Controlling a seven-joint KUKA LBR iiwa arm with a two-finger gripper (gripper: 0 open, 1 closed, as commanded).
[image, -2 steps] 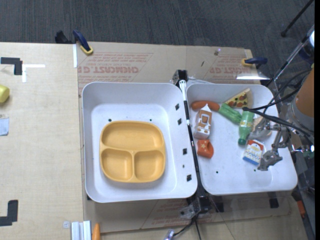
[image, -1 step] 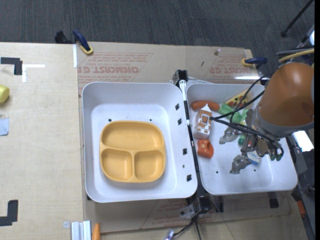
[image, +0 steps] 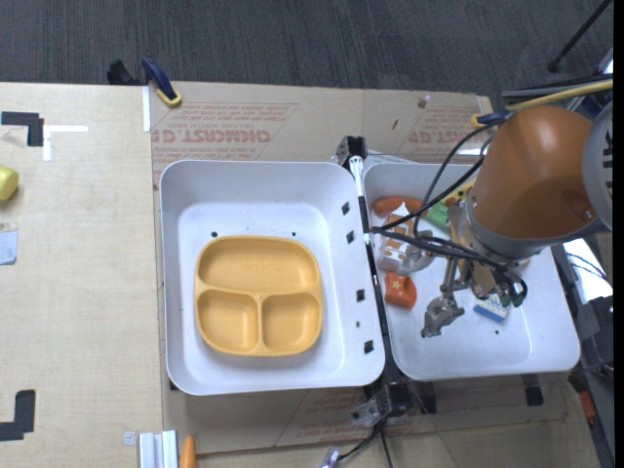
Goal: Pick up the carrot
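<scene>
Right now the claw point(image: 441, 317) hangs low over the right bin point(image: 546, 354); whether it is open or closed I cannot tell. The carrot point(image: 393, 206) lies at its 11 o'clock by the bin's far wall, leaving little room to approach beside the clutter.

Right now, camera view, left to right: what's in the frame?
Yellow object at the left edge → blue clamp → left white bin → yellow divided tray → orange-red item in the right white bin → gripper → blue-and-white item. Clutter under the cables left out.
</scene>
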